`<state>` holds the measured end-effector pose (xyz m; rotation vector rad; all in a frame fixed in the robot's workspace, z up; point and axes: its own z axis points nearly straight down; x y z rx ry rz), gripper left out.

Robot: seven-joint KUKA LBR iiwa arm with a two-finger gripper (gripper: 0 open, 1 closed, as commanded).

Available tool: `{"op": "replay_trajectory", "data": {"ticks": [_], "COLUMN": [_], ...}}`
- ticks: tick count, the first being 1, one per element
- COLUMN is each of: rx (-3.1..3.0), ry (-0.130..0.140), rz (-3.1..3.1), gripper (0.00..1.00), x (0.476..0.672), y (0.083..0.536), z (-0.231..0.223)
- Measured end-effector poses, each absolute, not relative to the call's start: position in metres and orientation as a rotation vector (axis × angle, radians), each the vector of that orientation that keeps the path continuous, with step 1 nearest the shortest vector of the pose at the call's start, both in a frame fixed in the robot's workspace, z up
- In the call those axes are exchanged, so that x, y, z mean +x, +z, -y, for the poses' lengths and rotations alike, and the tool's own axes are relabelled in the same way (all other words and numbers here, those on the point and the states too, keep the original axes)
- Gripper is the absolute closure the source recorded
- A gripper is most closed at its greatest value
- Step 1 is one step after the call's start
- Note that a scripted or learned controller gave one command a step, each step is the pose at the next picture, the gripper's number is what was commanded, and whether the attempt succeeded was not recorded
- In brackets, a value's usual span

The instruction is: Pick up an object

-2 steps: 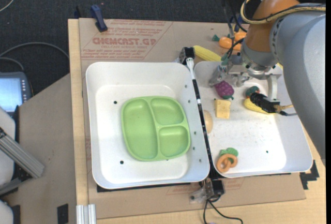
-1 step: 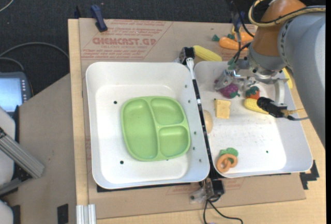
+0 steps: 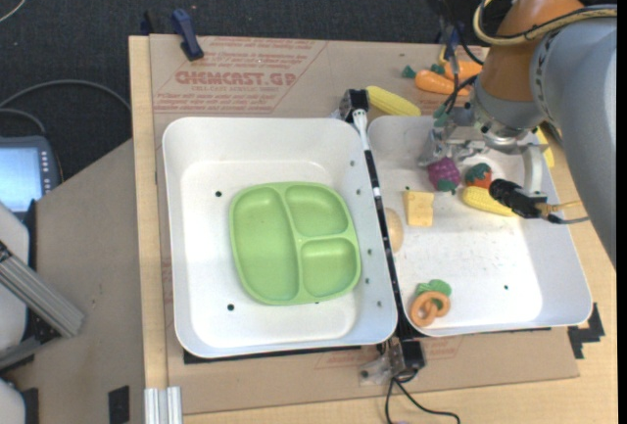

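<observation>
the gripper (image 3: 453, 156) hung low in the upper part of the right bin (image 3: 549, 305), right over a purple toy (image 3: 445, 174) — whether its fingers were apart or together could not be told. this looked like the reaching step, nothing seen held. a yellow block (image 3: 419, 209) lay just below-left and a yellow toy (image 3: 486, 201) just right, so the next move called for closing cleanly on one piece — then lifting.
</observation>
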<state>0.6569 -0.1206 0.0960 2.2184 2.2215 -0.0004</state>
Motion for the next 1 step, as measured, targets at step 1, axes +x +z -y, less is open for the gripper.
{"op": "replay_trajectory", "data": {"ticks": [1], "rx": [2.216], "ry": [0.007], "rz": [-2.229], "gripper": [1.00], "x": [0.5860], "y": [0.1907], "z": [0.0519]}}
